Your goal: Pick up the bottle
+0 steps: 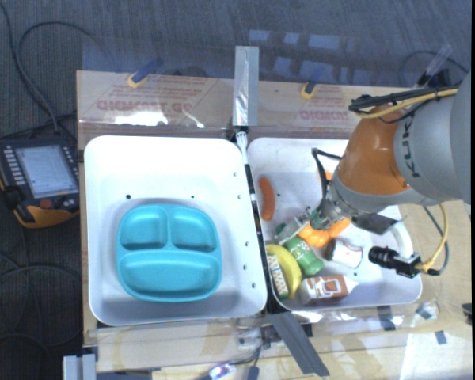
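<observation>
Seen from above at a slant: grey arm [427,145] with orange band reaching in from the frame's right, gripper [323,217] lowered into the right-hand bin [289,155] over a cluster of items, whether fingers spread or pressed together impossible to tell. Green bottle [302,253] lying tilted at lower centre-right, just below the gripper, beside a yellow banana [284,266], an orange piece [317,233] and a brown carton [327,287], with a red sausage [265,197] further up. Left-hand bin [111,165] holding a blue divided tray [169,250].

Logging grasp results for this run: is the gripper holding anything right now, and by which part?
It cannot be told. The gripper is down among the clutter beside the green bottle, its tip hidden by the wrist.
</observation>
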Controlling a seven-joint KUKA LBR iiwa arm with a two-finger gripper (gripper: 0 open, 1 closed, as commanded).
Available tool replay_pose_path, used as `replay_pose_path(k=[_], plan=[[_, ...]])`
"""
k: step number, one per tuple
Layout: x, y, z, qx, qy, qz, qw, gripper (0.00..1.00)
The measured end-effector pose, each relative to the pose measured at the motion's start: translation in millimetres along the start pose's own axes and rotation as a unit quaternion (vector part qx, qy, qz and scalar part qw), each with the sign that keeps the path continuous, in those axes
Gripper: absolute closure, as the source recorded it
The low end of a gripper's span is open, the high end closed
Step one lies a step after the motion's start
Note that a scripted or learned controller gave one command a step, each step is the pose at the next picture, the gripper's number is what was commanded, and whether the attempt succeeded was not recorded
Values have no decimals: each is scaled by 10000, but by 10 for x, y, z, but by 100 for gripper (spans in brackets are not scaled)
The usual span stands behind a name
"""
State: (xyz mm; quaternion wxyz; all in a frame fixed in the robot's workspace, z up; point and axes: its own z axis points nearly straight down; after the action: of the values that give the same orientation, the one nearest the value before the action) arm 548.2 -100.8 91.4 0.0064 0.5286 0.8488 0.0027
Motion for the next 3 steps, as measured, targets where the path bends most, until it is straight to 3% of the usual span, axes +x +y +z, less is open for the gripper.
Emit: replay_pose_path(k=[1, 2, 3], plan=[[198, -408, -62, -193, -128, -276, 9994, 0], [214, -415, -54, -174, -127, -706, 9973, 0], [-163, -630, -39, -118, -120, -1978, 9801, 0]])
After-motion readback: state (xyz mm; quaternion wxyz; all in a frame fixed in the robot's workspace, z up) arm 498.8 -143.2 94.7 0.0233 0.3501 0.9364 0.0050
